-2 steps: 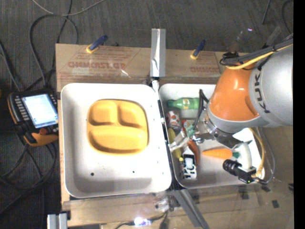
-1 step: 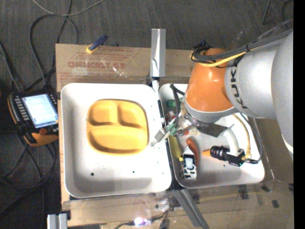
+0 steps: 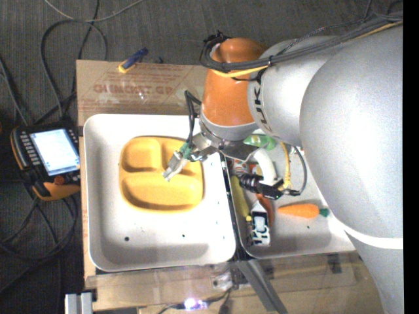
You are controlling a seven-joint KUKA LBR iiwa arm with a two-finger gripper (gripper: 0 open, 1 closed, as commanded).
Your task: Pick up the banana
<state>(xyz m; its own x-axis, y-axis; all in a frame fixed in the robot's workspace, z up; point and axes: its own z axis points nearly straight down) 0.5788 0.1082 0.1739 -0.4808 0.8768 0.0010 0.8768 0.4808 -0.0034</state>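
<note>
A long yellow banana (image 3: 241, 206) lies along the left wall of the right bin (image 3: 308, 244), partly hidden by the arm's cables. My gripper (image 3: 175, 166) hangs over the left bin (image 3: 105, 195), just above the right part of a yellow divided plate (image 3: 150, 182). It is well left of the banana, and nothing shows in its grasp. The orange wrist band (image 3: 229, 97) and the grey arm cover much of the right bin.
In the right bin lie an orange carrot (image 3: 298, 210), a green item (image 3: 260, 140), a white curved piece (image 3: 269, 164) and a black-and-white object (image 3: 260, 228). A tablet (image 3: 50, 150) sits on the floor at the left, and cardboard (image 3: 131, 90) lies behind the bins.
</note>
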